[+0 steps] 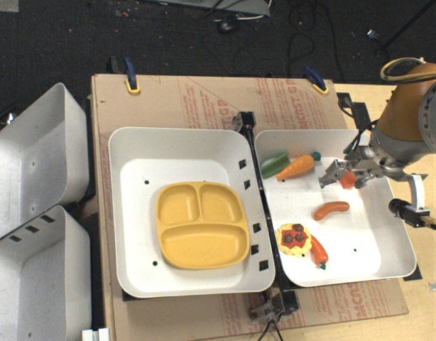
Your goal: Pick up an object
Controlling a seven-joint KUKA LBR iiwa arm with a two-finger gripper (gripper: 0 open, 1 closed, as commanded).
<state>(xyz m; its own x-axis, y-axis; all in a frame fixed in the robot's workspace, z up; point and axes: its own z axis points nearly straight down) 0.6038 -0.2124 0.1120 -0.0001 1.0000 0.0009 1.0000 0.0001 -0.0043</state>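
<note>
Bench: brown cardboard sheet under two shallow white bins, dark floor with cables behind.
Left bin: holds a yellow divided plate with three compartments, lying flat near its middle.
Right bin: holds the toy foods.
Green pepper: near the bin's far left corner, touching the carrot's side.
Carrot: orange, lying at a slant just beside the pepper, its green tip pointing right.
Sausage: reddish-orange, lying alone near the bin's middle.
Pizza slice: yellow with dark red toppings, near the front left of the bin.
Red chili: just right of the pizza slice, touching it.
Arm: grey with orange band, reaching in over the right bin's far right side.
Gripper: low over the bin, a small red-orange object at its fingers; whether they are apart or clamped cannot be told.
</note>
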